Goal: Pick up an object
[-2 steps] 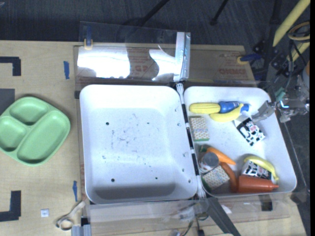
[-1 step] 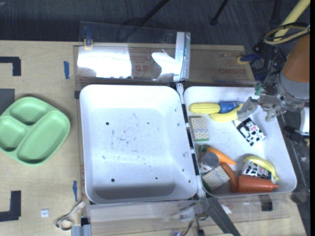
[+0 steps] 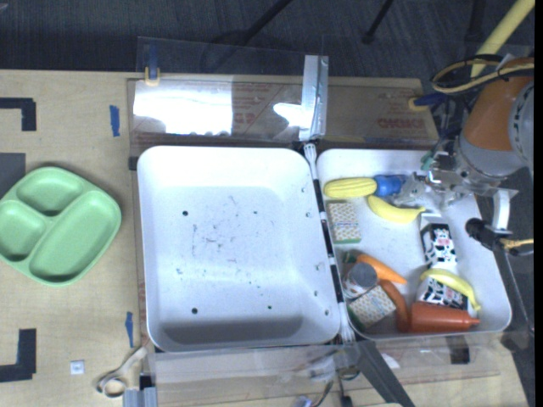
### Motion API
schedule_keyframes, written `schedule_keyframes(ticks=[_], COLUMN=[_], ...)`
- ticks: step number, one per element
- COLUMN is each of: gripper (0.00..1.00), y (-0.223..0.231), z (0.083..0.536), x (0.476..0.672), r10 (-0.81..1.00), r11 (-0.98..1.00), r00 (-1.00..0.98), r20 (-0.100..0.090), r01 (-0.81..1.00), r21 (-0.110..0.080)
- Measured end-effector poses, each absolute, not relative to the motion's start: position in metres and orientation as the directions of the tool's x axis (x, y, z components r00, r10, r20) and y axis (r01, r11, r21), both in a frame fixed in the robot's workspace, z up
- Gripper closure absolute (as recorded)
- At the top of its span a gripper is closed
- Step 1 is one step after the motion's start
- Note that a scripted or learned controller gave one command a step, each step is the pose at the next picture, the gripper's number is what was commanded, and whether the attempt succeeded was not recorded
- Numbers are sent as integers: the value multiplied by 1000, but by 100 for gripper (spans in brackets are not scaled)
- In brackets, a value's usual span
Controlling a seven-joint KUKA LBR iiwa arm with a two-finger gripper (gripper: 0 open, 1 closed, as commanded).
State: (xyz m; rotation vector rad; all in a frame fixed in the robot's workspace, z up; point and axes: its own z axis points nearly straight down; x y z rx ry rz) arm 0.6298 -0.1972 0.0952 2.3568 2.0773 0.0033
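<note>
The hand (image 3: 434, 181) hangs at two o'clock over the right bin (image 3: 501, 312), just beside a banana (image 3: 393, 211); its grip cannot be told

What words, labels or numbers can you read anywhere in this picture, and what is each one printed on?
None can be read for certain.
Red print on the brown cardboard behind the right bin: too blurred to read.
Faint red print behind the clear plastic sheet: washed out by glare.
Black-and-white patterned carton in the right bin: markings too small to read.
Small white tag on the bench's left front: too small to read.
</note>
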Motion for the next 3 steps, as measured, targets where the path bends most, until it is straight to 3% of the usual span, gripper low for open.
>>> schedule_keyframes(ticks=[1, 2, 3], gripper=[100, 0, 0], y=[-196, -196, -212], z=[106, 106, 163], x=[631, 631, 576], r10=[992, 992, 995], r11=[-123, -123, -104], r00=[123, 123, 104], r20=[0, 0, 0], r01=[992, 992, 995], r21=[4, 4, 0])
